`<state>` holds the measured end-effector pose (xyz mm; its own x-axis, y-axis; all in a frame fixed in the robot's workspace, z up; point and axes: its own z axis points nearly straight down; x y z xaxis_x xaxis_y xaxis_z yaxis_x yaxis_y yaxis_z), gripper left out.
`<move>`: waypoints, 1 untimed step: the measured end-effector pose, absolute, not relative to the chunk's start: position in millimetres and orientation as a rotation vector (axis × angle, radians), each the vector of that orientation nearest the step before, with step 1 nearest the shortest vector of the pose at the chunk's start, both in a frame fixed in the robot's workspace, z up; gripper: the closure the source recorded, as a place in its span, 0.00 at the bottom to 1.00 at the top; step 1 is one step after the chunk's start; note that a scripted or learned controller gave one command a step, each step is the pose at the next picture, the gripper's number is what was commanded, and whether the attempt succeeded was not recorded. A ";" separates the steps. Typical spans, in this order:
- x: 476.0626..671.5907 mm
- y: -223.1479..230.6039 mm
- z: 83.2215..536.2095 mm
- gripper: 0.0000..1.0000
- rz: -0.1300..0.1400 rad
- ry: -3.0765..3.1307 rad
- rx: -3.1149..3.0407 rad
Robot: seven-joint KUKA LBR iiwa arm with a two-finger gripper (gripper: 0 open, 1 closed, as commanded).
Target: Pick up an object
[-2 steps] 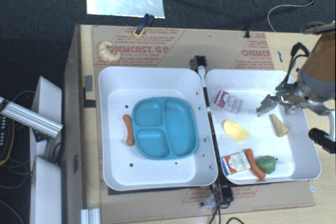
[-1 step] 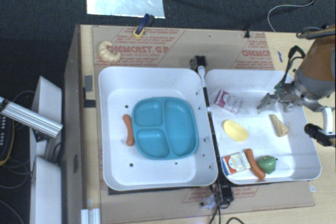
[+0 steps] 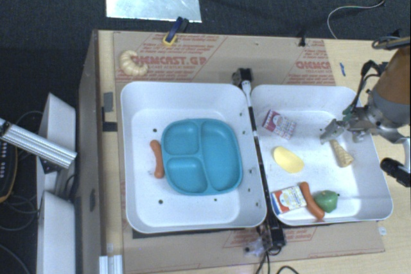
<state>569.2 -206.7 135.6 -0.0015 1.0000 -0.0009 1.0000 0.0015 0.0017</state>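
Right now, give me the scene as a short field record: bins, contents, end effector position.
left bin: blue divided tray, an orange sausage-shaped item beside it on the view's left
right bin: small pink-white packet, yellow oval item, tan cone, red-white-blue packet, second sausage-shaped item, green item
end effector: over the right bin's far-right part, just above the tan cone in the view
grasp: nothing seen held
bench outside bins: beige curled item past the left bin's far corner
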 end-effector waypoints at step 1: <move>571.6 -200.1 144.3 0.00 0.002 2.224 2.216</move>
<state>571.6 -200.1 144.3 -0.0037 1.0000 -0.0008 1.0000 0.0037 0.0027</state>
